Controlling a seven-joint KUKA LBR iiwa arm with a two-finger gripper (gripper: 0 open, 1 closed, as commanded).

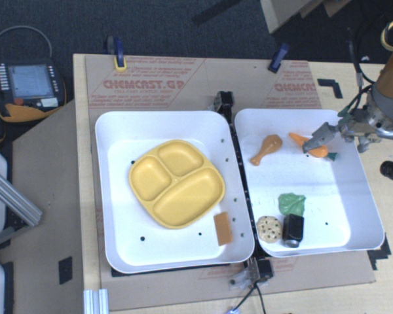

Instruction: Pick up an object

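The claw [319, 142] hung low over the carrot [309, 144] at the right bin's [360, 175] far edge — its grip unreadable, so no pick was confirmed; lifting remained.

Right bin [354, 201] middle open, toys along edges

Grey arm [385, 113], orange band, black cables, grey 2-finger gripper [318, 142].
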